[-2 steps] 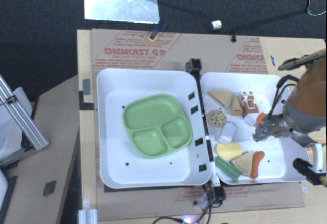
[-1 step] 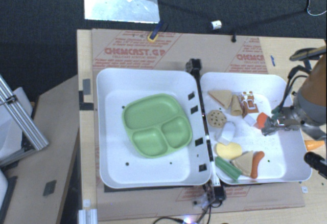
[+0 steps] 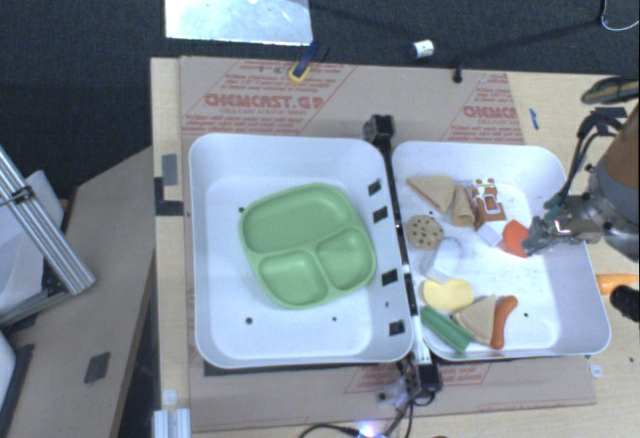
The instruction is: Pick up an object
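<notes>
Your gripper (image 3: 537, 234) sits over the right edge of the right bin (image 3: 578, 321), and its tip is right at a small orange piece (image 3: 514, 238). You cannot tell if the piece is held or just touched, because the dark tip hides that side of it. The rest of the arm (image 3: 615, 188) is cut off at the right edge. Next to the orange piece is a little box with red and white on it (image 3: 486, 202), too small to read. Further left lie two tan wedge shapes (image 3: 440, 192) and a round brown cookie with dots (image 3: 425, 231). Lower down you see a yellow lump (image 3: 447, 294), a green stick (image 3: 445, 329) and an orange sausage shape (image 3: 502, 317) on another tan wedge (image 3: 479, 319). In the left bin (image 3: 215, 171) a green tray with three parts (image 3: 306, 244) lies alone.
</notes>
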You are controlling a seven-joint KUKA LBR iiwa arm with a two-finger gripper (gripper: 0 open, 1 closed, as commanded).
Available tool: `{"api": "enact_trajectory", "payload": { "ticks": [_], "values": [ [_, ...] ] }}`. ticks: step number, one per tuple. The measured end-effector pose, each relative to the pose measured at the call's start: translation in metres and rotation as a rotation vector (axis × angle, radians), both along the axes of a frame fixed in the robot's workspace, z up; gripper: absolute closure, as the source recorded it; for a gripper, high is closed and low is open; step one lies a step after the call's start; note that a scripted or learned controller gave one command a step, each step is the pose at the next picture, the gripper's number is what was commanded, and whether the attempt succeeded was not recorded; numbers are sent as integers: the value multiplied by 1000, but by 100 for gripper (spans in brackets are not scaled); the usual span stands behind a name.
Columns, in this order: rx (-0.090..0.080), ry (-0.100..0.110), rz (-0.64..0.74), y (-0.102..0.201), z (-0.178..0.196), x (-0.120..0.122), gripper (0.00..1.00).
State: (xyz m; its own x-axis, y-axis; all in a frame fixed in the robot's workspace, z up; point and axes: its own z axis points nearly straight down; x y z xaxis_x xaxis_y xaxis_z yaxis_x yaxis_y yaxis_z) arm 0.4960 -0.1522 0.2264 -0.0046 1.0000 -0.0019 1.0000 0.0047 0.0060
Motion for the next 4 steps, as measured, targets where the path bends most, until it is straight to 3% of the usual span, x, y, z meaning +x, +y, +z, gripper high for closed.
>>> {"api": "enact_trajectory", "payload": {
  "ticks": [2, 4],
  "values": [
    [4, 3, 7, 113, -6, 22, 100],
    [4, 3, 5, 213, 8, 24, 100]
  ]
}}
